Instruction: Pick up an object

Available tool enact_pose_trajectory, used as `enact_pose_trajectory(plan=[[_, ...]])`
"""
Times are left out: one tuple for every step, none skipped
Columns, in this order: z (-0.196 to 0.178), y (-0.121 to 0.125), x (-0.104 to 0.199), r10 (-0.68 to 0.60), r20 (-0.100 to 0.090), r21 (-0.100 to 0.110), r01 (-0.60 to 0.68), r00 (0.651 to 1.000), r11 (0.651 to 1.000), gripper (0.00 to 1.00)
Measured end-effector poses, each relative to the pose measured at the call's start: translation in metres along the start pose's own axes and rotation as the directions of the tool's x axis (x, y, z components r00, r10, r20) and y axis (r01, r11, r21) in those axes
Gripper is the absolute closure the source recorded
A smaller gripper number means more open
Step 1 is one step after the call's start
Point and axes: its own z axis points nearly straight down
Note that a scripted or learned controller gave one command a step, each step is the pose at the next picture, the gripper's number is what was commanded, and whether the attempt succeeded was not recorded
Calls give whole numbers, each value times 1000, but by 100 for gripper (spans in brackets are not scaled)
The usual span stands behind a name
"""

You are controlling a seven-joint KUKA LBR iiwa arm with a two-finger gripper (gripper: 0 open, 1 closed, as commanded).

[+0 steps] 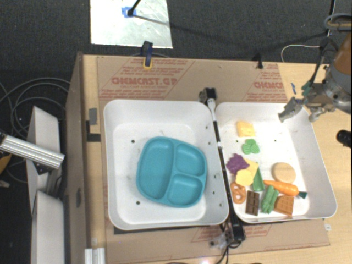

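Cardboard (165, 78) lines the bench under two white bins. Above the right bin's (322, 172) far right corner hangs the gripper (301, 108); I cannot tell how it is set. Below it in that bin lie toy foods: a yellow piece (245, 128), green piece (251, 146), purple grapes (237, 162), carrot (281, 187). A blue divided plate (171, 171) sits in the left bin (124, 122).

I saw the grey two-finger gripper (300, 110) above the right white bin's (322, 164) far corner, toy food (264, 183) below.
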Motion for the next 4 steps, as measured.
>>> enact_pose_trajectory(plan=[[175, -76, 51, 2, -6, 6, -2, 1000, 1000, 0], [171, -68, 5, 4, 1, -2, -4, 1000, 1000, 0], [172, -115, 40, 2, -3, 4, -2, 1000, 1000, 0], [145, -41, 90, -8, -2, -8, 8, 1000, 1000, 0]])
